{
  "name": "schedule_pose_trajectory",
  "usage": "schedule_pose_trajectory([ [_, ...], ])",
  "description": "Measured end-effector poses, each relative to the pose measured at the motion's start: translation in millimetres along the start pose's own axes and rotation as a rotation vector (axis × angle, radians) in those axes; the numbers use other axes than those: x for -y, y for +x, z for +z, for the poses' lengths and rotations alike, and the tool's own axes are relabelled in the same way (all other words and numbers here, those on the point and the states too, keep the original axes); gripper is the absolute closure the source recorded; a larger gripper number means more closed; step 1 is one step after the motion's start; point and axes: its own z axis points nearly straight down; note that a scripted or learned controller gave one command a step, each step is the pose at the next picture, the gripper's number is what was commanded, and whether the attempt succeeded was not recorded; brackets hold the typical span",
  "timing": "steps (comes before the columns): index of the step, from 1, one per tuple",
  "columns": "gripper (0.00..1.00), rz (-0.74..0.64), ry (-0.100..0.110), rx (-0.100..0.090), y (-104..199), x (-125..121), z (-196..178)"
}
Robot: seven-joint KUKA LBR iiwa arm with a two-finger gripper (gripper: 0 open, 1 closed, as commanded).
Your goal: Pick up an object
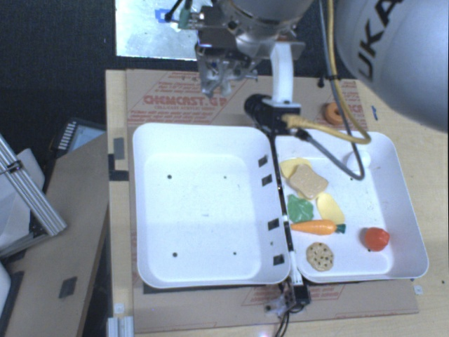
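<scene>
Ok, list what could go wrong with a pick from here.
1. The carrot, bread slice and green piece lie bunched together, so the claw might nudge or snag a neighbour.
2. These items sit close to the right bin's divider wall; a descent there could clip it.

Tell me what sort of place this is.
Probably a robotics lab test bench: a KUKA arm over two white bins, with toy food like a carrot and cookie inside.
</scene>
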Motion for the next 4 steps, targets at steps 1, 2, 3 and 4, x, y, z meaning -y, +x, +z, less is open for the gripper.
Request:
schedule_pose_trajectory([
  [1,1.00,0.013,-0.004,0.003,-7.5,-85.6,1.3],
  [2,1.00,0.008,0.002,0.003,-6.2,-61.3,-11.5],
  [3,1.00,0.007,0.001,0.002,-5.7,-37.3,-33.9],
  [4,1.00,0.006,0.003,0.003,-5.2,-2.2,-40.4],
])
